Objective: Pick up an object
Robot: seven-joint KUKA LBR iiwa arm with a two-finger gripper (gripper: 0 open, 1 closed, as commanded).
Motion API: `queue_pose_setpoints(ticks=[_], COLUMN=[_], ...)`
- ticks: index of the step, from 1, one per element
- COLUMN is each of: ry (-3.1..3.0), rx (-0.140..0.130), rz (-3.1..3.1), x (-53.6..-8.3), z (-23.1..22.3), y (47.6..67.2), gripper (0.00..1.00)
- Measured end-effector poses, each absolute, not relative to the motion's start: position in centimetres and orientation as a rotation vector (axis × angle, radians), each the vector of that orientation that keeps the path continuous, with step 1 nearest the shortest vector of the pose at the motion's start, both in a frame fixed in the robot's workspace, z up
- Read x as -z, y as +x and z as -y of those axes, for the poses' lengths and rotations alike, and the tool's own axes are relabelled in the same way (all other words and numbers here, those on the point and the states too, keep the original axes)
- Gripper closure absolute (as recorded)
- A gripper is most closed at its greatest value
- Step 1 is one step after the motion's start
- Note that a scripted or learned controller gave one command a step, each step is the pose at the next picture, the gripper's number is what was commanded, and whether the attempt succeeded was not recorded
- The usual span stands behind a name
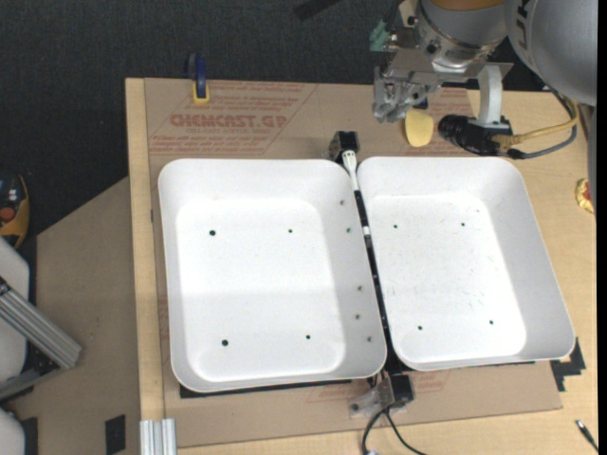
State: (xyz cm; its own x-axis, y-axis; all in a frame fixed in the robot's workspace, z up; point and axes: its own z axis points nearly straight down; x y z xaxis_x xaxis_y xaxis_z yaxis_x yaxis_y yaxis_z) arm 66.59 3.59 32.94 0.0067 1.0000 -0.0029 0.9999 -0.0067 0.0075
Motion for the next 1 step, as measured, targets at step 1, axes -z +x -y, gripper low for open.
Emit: queue_pose_setpoints(ticks=[1], ry=[2.216], rx=[0.007], rz=[-2.237], x=[-27.9], z=[-15.08], y=[62.31], gripper=[1.0])
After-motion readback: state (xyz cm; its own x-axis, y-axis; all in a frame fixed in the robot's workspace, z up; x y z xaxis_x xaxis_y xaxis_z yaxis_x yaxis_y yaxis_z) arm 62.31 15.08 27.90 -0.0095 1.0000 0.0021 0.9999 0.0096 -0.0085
